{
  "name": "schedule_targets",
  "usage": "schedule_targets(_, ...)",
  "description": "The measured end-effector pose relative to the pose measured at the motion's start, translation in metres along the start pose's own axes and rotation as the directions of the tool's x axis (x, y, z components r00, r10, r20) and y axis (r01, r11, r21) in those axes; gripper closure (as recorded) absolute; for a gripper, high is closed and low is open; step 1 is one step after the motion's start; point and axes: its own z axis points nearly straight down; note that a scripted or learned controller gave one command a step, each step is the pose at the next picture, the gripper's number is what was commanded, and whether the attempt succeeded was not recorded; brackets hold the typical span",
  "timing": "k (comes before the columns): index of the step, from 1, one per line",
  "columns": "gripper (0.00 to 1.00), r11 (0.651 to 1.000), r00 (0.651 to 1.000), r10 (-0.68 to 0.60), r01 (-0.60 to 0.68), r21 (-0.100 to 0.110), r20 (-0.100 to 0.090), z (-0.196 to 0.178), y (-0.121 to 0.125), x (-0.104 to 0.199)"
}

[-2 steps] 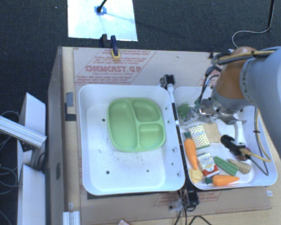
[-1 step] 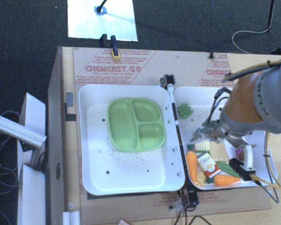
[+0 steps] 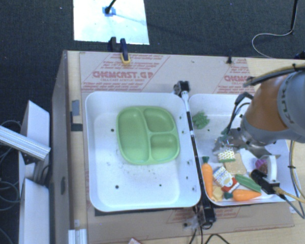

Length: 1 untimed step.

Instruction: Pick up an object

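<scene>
My gripper (image 3: 227, 144) hangs low over the middle of the right bin (image 3: 213, 103), with the grey arm and its orange band coming in from the right. Just below the gripper lies a small yellow and white piece (image 3: 226, 155) beside a tan bread slice (image 3: 235, 164). An orange carrot (image 3: 207, 175) lies along the bin's left wall. A small white packet (image 3: 222, 175) and a second carrot with a green top (image 3: 245, 193) sit near the front. A green leafy piece (image 3: 200, 119) rests alone at the back left. A purple item (image 3: 262, 162) lies to the right, partly hidden by the arm.
The left bin (image 3: 104, 187) holds a green divided plate (image 3: 147, 135). A black divider bar (image 3: 189, 128) runs between the two bins. The toys crowd the front half of the right bin.
</scene>
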Motion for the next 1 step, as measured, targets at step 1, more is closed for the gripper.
schedule_targets(1,1.0,1.0,1.0,-0.004,0.004,0.008,-0.006,-0.1187,-0.0401,0.0436)
